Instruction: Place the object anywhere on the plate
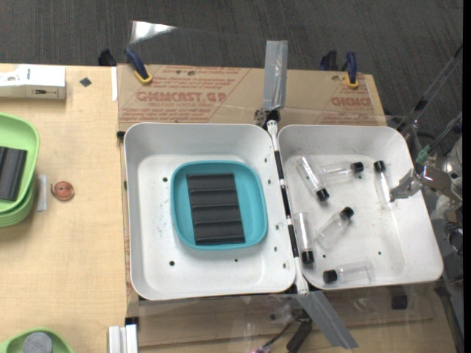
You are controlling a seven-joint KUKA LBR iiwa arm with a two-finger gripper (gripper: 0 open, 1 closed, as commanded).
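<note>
right now the left bin holds a teal plate, sitting about centre, with a dark ribbed block lying flat across its middle and taking up most of the plate's floor. right bin has the loose stuff: six clear vials with black caps, scattered. one vial lies slanted near the top left of that bin, another lies almost level just right of it, the two close together. a third stands roughly along the right side, cap at the top. a fourth lies diagonal near the middle, cap up right. a fifth runs along the left wall, right against the divide between the bins, cap at the near end. the sixth lies flat near the front edge, cap to the left. none of the vials are on the plate, all sit in the right bin. gripper pokes in over the right rim of the right bin, tip near the third vial but i can't tell if it touches, and can't tell how its grip is set from this angle. green tray at the far left of the bench.
</note>
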